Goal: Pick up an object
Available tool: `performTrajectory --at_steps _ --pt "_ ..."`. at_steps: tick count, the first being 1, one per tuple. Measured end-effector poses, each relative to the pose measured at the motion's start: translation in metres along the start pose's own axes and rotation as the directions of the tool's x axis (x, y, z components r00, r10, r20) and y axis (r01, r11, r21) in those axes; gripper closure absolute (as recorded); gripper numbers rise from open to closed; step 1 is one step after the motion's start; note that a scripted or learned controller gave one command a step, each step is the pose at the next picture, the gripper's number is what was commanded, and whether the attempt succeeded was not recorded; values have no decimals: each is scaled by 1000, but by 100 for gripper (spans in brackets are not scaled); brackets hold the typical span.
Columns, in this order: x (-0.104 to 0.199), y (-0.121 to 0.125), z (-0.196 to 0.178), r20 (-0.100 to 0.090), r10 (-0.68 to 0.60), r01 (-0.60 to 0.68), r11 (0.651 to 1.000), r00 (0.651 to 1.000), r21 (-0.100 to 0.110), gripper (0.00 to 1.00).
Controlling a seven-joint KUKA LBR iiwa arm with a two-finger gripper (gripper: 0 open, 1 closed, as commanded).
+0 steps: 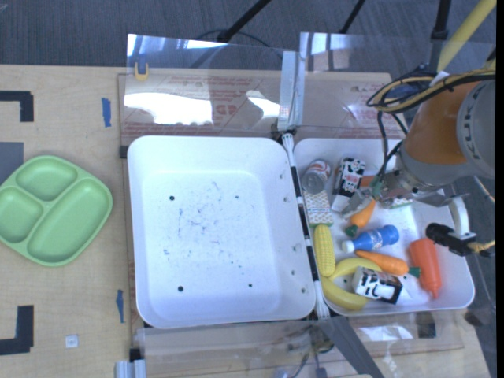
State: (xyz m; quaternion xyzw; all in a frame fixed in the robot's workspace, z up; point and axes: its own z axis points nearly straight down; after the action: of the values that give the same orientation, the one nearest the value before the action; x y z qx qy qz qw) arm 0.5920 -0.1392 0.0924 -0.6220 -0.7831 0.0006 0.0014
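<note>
Nearest the camera in the right bin (pixel 465 294) lie a banana (pixel 340 290), curved and smooth yellow, and a black-and-white carton (pixel 378 287) touching it. Just beyond are a knobbly corn cob (pixel 323 249), a long carrot (pixel 383 262) and a fatter carrot (pixel 427 264) with a green top, all of glossy plastic. A blue bottle (pixel 376 237) with a white cap lies between them. Farther back sit a checked packet (pixel 317 206), a metal can (pixel 316 175) and a cow-patterned box (pixel 350 176).

The gripper (pixel 386 189) hangs low over a small orange piece (pixel 362 213), perhaps another carrot. The wrist hides the fingertips, so how wide it stands I cannot tell, nor whether anything is caught.

By my reading nothing is lifted yet: every toy rests on the bin floor, so the grasp and the raise remain. The left bin (pixel 213 152) is matte white, scuffed with blue marks. Beyond it, to the side, a green divided plate (pixel 52 209) rests on the bench (pixel 63 116).
</note>
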Motion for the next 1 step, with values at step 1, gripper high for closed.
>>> performTrajectory --at_steps 1 --pt "27 -10 4 15 -245 245 970 969 -6 0"
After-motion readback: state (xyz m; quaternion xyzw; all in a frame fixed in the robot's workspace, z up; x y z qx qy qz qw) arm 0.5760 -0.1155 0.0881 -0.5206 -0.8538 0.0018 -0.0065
